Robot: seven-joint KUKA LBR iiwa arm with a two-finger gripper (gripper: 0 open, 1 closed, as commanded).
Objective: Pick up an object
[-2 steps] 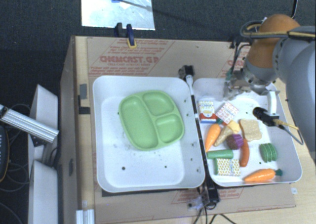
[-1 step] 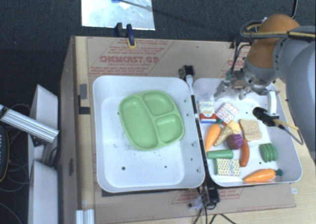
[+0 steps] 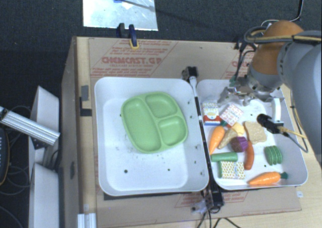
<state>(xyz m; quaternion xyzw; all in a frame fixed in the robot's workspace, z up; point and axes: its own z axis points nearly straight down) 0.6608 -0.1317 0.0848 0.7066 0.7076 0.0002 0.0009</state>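
Note:
My gripper (image 3: 235, 96) hangs over the far end of the right bin (image 3: 297, 169), just above a checkered packet (image 3: 232, 114) and a white-and-red packet (image 3: 210, 111). Its metal fingers look spread, open, with nothing between them. Below lie an orange carrot (image 3: 216, 138), a bread slice (image 3: 255, 132), a purple eggplant (image 3: 240, 144), a green cucumber (image 3: 224, 156), a red sausage-shaped piece (image 3: 249, 157), a green striped piece (image 3: 273, 155), a patterned box (image 3: 231, 170) and a second carrot (image 3: 264, 178).
The left bin (image 3: 108, 171) holds a green divided plate (image 3: 153, 121). A rail (image 3: 198, 121) separates the two bins. The arm's grey body (image 3: 302, 66) rises over the right bin's far right corner.

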